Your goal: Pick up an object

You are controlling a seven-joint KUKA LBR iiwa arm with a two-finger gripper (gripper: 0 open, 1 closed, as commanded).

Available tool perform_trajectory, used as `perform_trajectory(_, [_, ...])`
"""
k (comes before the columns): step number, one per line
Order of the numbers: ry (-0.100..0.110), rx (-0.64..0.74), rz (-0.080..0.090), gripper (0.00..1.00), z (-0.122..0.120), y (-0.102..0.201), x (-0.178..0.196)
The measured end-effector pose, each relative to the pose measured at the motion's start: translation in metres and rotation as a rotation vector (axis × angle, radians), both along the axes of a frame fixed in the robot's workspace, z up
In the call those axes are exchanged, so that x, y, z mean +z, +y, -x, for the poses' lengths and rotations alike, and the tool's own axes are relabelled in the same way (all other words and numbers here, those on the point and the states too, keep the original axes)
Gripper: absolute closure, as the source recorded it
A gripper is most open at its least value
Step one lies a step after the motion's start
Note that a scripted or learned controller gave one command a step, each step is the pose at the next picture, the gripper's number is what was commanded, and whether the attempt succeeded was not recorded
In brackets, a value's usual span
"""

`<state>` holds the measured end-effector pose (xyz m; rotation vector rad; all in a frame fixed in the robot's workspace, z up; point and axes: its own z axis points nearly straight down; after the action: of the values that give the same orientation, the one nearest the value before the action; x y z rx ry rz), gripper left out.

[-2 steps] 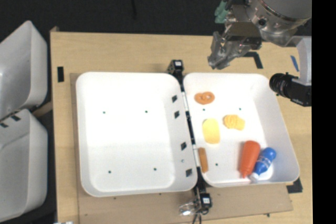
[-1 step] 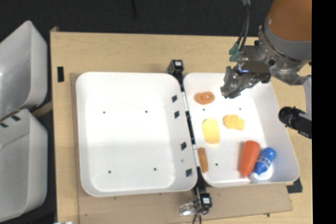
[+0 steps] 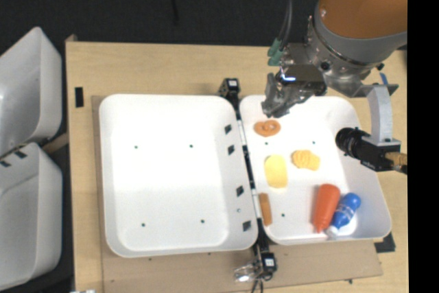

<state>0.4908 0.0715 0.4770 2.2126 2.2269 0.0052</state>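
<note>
White plastic forms the two shallow bins on the pale wooden bench (image 3: 171,68), and the right bin (image 3: 357,113) serves as the landmark for everything that matters. At the far left corner of the right bin hangs the gripper (image 3: 276,108), carried by the grey arm (image 3: 357,44) with its broad orange band above the wrist; dark cables run up beside it. Whether the fingers are parted or closed cannot be told from this angle, since the tips merge into one dark mass, and nothing can be seen between them. Just below the gripper, on the floor of the right bin near its far left corner, lies a small round orange piece (image 3: 267,127), very close to the fingertips though contact cannot be judged. Toward the middle of the right bin rests a pale yellow block (image 3: 276,171), with a ridged yellow-orange piece (image 3: 306,160) beside it on the right. Along the right bin's left wall, near the front, lies a slim brown-orange stick (image 3: 264,208). In the right bin's near right corner an orange-red carrot-like object (image 3: 325,206) lies touching a blue and white bottle (image 3: 345,211). To the left of the right bin, joined by black clips along the shared edge, sits the left bin (image 3: 110,168).
</note>
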Motion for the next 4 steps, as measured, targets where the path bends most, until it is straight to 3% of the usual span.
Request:
perform_trajectory(1, [0.013,-0.009,0.003,1.00,0.002,-0.022,-0.104])
perform_trajectory(2, [-0.011,-0.002,-0.001,1.00,-0.020,-0.003,0.006])
perform_trajectory(3, [0.014,-0.010,0.003,1.00,0.003,-0.039,-0.100])
perform_trajectory(4, [-0.012,-0.001,-0.001,1.00,-0.013,-0.020,0.030])
